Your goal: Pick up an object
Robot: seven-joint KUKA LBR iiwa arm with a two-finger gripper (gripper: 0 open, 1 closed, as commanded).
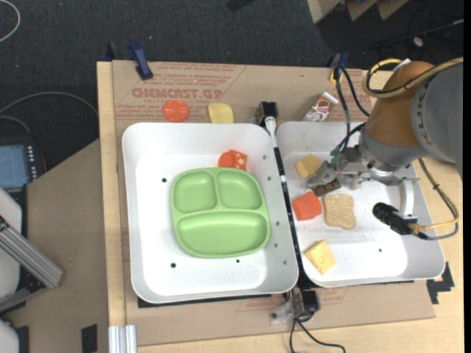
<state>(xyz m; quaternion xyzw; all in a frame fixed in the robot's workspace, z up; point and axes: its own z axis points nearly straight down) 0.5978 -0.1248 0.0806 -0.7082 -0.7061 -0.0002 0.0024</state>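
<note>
— Where did we find the gripper?

— Low in the right bin, above a dark brown piece. We couldn't tell how its jaws stood.

— And the nearby objects?

— We saw a toast slice just below it, an orange block lower left, and a tan chunk beside it.

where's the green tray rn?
The green tray lies in the middle of the left bin, with a small red-orange toy touching its far edge.
</note>
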